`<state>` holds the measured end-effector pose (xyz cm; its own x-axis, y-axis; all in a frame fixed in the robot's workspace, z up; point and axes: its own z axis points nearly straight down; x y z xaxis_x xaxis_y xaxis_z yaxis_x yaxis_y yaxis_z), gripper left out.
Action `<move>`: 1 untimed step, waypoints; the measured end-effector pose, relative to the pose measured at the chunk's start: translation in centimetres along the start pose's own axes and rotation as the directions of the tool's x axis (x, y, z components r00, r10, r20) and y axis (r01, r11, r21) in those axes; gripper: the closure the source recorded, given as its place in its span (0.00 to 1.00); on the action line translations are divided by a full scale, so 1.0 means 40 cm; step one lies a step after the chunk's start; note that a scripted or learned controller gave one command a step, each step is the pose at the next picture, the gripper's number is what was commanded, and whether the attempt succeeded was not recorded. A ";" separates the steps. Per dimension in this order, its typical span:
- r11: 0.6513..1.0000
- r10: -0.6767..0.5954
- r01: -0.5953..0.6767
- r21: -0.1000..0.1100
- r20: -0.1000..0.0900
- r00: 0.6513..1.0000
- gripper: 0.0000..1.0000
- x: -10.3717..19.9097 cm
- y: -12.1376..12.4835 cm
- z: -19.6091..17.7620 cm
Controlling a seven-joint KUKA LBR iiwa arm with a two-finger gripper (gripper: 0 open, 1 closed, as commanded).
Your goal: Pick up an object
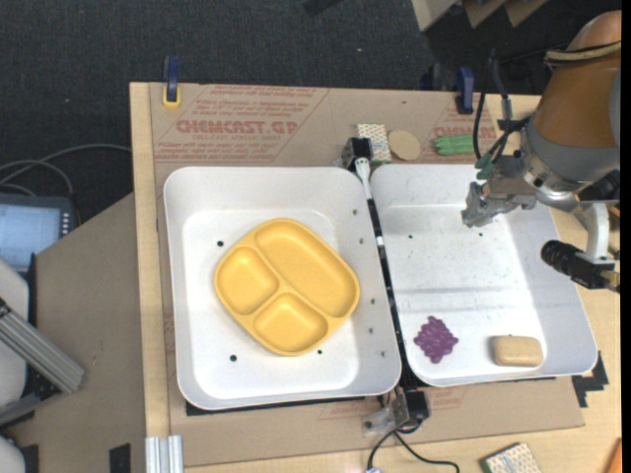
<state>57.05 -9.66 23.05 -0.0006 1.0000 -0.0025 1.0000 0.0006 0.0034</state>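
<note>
My claw hangs over the far part of the right white bin, at about one o'clock from the middle of the scene, with my grey arm and its orange band coming in from three o'clock. The claw is small and dark from this height, and I cannot tell how it stands; nothing is visibly gripped in it. Within the right bin, a purple bunch of grapes lies at about six o'clock, and a tan block sits just beside it toward five o'clock, both well apart from my claw. The left white bin holds a yellow divided plate, lying flat near its middle with three compartments facing up. On the tabletop beyond the bins, at twelve o'clock, rest a tan round disc and a small green object.
</note>
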 end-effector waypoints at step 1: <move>1.000 0.001 -0.001 0.002 -0.001 1.000 1.00 0.005 -0.001 0.000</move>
